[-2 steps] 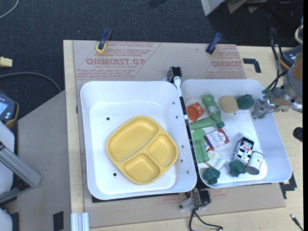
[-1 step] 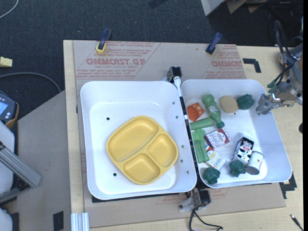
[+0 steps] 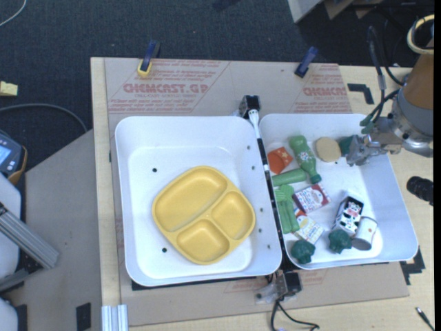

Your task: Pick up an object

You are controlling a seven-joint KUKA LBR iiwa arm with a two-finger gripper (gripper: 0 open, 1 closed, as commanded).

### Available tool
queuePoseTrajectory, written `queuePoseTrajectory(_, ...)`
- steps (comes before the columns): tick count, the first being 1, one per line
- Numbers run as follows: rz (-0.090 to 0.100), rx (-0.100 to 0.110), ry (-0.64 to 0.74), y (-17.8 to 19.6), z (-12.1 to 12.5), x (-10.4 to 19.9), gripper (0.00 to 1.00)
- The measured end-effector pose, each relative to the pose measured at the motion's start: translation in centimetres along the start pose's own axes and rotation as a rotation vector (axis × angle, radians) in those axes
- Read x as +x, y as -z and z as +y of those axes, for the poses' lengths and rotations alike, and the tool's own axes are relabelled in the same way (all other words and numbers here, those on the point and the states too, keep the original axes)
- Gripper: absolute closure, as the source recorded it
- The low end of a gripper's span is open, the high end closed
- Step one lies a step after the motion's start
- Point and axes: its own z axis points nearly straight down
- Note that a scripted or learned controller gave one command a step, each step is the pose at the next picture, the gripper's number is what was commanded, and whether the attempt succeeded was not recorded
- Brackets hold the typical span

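The right bin (image 3: 389, 185) holds several small objects. A tan round piece (image 3: 327, 149) lies near its far edge, with a green bottle (image 3: 303, 156) and an orange-red packet (image 3: 279, 160) to its left. Nearer the front are a red-and-white packet (image 3: 310, 198), a black-and-white cow-patterned cup (image 3: 350, 216) and two dark green toys (image 3: 339, 241) (image 3: 302, 251). My gripper (image 3: 357, 150) hangs low over the bin's far right part, just right of the tan piece. I see nothing held in it.
The left bin (image 3: 138, 143) holds a yellow divided plate (image 3: 203, 214). Green sticks (image 3: 285, 209) lie along the right bin's left wall. Bare bin floor shows beneath and to the right of the gripper. Clamps (image 3: 145, 64) (image 3: 306, 62) stand at the board's far edge.
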Motion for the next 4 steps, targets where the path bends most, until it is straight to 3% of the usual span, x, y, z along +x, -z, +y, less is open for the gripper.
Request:
queuePoseTrajectory(1,0.000,0.002,-0.001,-0.2,-1.2,5.6,1.00)
queuePoseTrajectory(2,-0.001,0.004,-0.002,-2.3,-0.7,9.2,1.00)
queuePoseTrajectory(4,-0.002,0.001,-0.006,-2.2,-0.6,9.4,1.00)
